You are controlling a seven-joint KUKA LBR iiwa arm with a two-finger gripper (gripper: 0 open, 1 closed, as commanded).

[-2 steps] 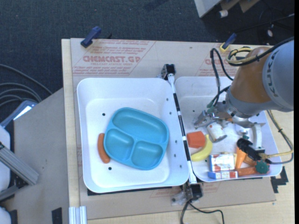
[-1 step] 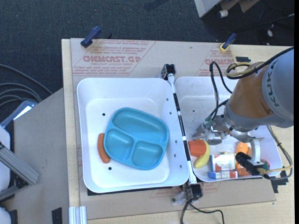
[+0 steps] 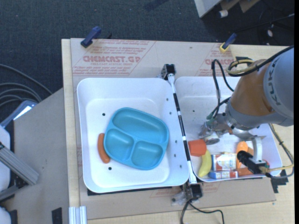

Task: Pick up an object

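Banana (image 3: 204, 164) lies just below the gripper (image 3: 211, 135), apart.

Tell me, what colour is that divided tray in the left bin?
Light blue; the divided tray shows plainly in the camera view, lying in the left bin.

Even, bright overhead light washes the left bin (image 3: 88, 125) toward glare at its 9 o'clock wall. Shadows are soft and short. Focus is slightly soft throughout; the dark floor (image 3: 46, 13) at 11 o'clock stays dim.
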